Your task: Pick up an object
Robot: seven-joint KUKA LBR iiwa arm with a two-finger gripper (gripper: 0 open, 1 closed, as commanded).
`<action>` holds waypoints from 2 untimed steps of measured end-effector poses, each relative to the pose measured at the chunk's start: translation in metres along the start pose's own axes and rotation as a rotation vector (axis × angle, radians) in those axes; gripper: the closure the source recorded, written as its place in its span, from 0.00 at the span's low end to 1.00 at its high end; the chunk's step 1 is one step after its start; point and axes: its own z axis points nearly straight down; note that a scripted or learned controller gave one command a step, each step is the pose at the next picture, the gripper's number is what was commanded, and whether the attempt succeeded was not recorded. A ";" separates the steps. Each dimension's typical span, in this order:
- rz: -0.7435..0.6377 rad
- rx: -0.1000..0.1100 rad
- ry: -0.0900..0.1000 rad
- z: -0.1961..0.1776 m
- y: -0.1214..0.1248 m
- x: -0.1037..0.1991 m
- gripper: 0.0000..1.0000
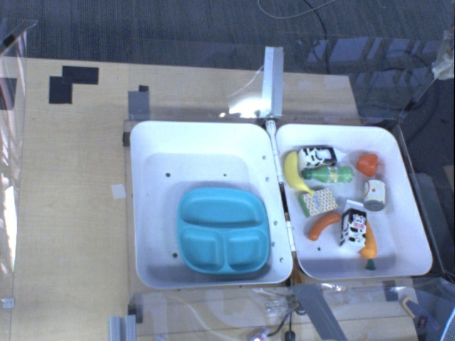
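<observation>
Two shallow white bins sit side by side on a pale wooden tabletop [71,212]. The left bin [153,151] holds a single item: a turquoise divided plate [224,229], with one long compartment along its far side and two smaller ones along its near side, lying flat toward the bin's near right corner.

The right bin [405,247] carries all the small objects available for picking. A yellow banana [293,172] curves along its left side, just beside the wall shared by the two bins. Next to it lies a green bottle [328,175] on its side, touching a black-and-white cow-patterned carton [317,155] behind it. An orange-red rounded piece [367,164] sits toward the far right, with a small white can [374,194] lying on its side just nearer. Near the middle is a small patterned packet with green edging [318,202], and below it an orange sausage-shaped piece [323,225] lies at a slant. A second cow-patterned carton [352,227] lies toward the near edge, with a carrot [368,244], its green tip pointing to the near side, touching its right side.

As for the tool, its state cannot be told from this view.
</observation>
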 end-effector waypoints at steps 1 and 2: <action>-0.073 0.004 0.001 0.157 0.005 0.010 1.00; -0.103 0.005 0.001 0.298 0.003 0.013 1.00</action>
